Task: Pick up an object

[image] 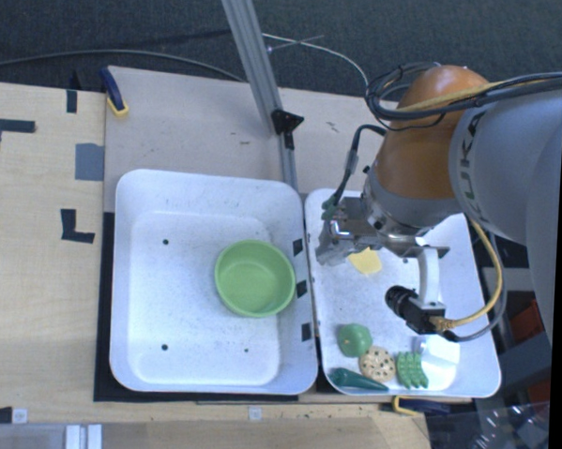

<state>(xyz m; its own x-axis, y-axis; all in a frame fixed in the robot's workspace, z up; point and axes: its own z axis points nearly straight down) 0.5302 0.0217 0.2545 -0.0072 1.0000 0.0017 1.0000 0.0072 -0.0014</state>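
Right bin [479,304]: we log a yellow piece [364,263] just beside our gripper [335,242], whose opening we cannot tell; small green toys [355,339] lie near the front rim. Left bin [138,258]: one green bowl [254,278]. Step in hand, we judge: reaching; next calls for lowering squarely over the yellow piece.

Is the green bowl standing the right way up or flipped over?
Right way up. The green bowl sits in the left bin with its round opening facing up, so you see its hollow inside.

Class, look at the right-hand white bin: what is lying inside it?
Near the right bin's front edge lie a green ball, speckled cookie and green toys. A yellow piece sits partly under the arm, which covers the rest.
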